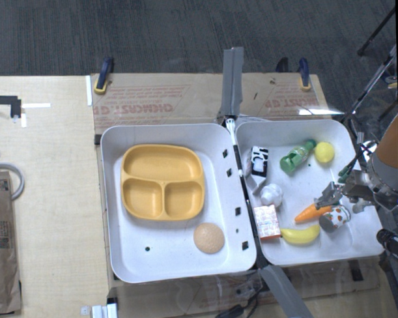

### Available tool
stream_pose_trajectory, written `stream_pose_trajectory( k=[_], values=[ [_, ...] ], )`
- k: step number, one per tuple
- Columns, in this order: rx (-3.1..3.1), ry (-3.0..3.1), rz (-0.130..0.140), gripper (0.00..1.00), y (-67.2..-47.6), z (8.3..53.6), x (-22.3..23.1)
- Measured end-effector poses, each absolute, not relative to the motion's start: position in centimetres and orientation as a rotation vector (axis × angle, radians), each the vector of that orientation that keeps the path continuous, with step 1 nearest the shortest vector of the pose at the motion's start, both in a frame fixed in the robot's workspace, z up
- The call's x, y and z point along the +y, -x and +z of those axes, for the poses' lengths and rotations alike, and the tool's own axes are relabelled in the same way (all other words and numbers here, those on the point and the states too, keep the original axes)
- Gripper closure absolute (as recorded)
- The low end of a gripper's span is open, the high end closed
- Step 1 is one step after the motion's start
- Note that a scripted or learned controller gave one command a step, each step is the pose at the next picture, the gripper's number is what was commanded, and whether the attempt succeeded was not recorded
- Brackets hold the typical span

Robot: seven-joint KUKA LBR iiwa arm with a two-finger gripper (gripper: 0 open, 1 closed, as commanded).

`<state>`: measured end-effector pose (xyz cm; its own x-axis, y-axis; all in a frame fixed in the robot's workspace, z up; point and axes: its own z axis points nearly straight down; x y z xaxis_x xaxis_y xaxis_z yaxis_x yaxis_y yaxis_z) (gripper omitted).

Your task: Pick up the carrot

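Here, low over the right bin (296, 129), the pincer (333, 195), just above and to the right of the carrot (310, 213). Apart or together: impossible to tell from this slant. Carrot flat on the bin floor, thick end nearest the pincer, tip pointing away to the left. Just below the carrot, a banana (301, 235); directly under the pincer, a small grey, red and white object (336, 218), seemingly touching the carrot's thick end.

Best to shift a little left, centre over the carrot's middle, turn across its long axis, and descend without catching the banana or the small object. Then clamp firmly and lift straight up.

As for writing: red print on the cardboard (158, 98), far to the upper left, upside down and too faint to read reliably. Markings on the black-and-white carton (259, 161) and the red carton (266, 222), both to the left, illegible.
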<state>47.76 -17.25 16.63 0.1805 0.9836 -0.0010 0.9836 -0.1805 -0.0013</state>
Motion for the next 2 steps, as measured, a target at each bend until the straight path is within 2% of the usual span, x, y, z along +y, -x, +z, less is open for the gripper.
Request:
stream_pose_trajectory(
  k=[1, 2],
  values=[
    [-1.940, 2.520, -0.039, 0.00, -49.0, 11.4, -15.5],
    [-1.898, 2.503, 0.003, 0.00, -52.1, 9.1, -11.7]
  ],
)
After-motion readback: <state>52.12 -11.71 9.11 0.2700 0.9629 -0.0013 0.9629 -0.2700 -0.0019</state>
